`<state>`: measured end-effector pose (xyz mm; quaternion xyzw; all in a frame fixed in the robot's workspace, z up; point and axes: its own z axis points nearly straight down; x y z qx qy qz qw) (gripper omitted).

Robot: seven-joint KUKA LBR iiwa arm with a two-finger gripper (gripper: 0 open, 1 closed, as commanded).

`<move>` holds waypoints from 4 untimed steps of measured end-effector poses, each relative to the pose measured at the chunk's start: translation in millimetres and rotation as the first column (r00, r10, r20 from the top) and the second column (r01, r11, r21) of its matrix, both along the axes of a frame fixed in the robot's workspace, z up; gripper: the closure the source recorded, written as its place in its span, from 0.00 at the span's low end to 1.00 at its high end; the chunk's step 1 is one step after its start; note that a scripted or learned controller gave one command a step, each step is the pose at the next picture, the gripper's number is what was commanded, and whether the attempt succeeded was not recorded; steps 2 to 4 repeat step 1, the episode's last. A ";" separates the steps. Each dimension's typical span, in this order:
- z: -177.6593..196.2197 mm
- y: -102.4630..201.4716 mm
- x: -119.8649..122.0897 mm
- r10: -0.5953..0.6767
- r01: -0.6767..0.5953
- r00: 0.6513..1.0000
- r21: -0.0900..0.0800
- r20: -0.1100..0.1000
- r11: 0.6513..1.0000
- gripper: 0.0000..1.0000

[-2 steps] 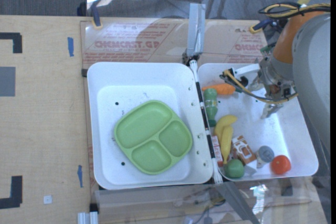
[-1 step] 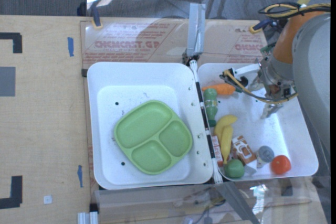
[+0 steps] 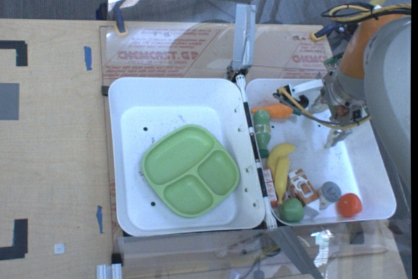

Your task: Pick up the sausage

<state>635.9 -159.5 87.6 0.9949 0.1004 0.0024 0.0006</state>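
The grey arm with its orange band (image 3: 356,52) reaches in from the right, and its two-finger gripper (image 3: 338,134) hangs over the upper right part of the right shallow white bin (image 3: 382,170). Whether the gripper is spread or closed cannot be told from this slant, and nothing is seen in its grasp.

A thin reddish-brown stick, seemingly the sausage (image 3: 266,181), lies tight along that bin's left wall, touching the yellow banana (image 3: 282,165) on its right. That is well apart from the gripper. Bare white floor lies under the gripper and toward the right wall.

Crowding the left and near edges are an orange carrot (image 3: 277,112), a green bottle-shaped toy (image 3: 262,127), a brown-and-white packet (image 3: 302,185), a green round fruit (image 3: 292,210), a grey disc (image 3: 330,191) and a red-orange ball (image 3: 349,204).

The left white bin (image 3: 130,101) holds a light green divided plate (image 3: 189,170), with bare floor along its far and left edges
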 end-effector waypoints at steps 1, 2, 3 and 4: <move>27.9 -16.4 -16.2 0.000 0.000 1.000 0.002 -0.005 1.000 0.00; 27.9 -16.4 -16.2 0.000 0.000 1.000 0.002 -0.005 1.000 0.00; 27.9 -16.4 -16.2 0.000 0.000 1.000 0.002 -0.005 1.000 0.00; 27.9 -16.4 -16.2 0.000 0.000 1.000 0.002 -0.005 1.000 0.00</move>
